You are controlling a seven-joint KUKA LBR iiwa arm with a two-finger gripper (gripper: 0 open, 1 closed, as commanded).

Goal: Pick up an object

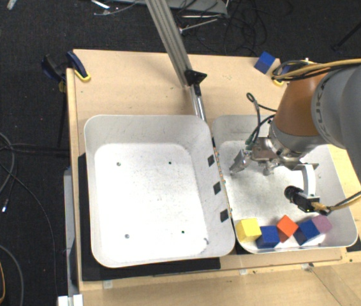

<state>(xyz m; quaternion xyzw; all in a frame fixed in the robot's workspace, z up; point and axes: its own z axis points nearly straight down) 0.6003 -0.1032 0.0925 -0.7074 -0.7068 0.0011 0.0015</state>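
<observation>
Nearest the camera, along the front wall of the right shallow white plastic bin (pixel 346 231), sits a row of small blocks: a yellow cube (pixel 248 228) at the left end, a dark blue cube (pixel 269 236) touching it, an orange cube (pixel 287 226) tilted just behind that, another dark blue block (pixel 307 231) beside it, and a pale purple block (pixel 323 224) at the right end, all crowded together. The left shallow white plastic bin (pixel 104 132) lies alongside on the light wooden worktop (pixel 136 81), its floor speckled. Further back, my fingers (pixel 239 164) hover over the middle of the right bin's floor, well apart from the row of blocks; the grey metal tips point down and to the left, but whether they are spread or pressed together I cannot tell, and nothing sits between them. My grey arm with its orange band (pixel 298 110) comes in above from the right. Beyond, a lone blue cube (pixel 265 62) rests on the worktop's far edge, and a blue and yellow clamp (pixel 75 65) grips the far left corner
</observation>
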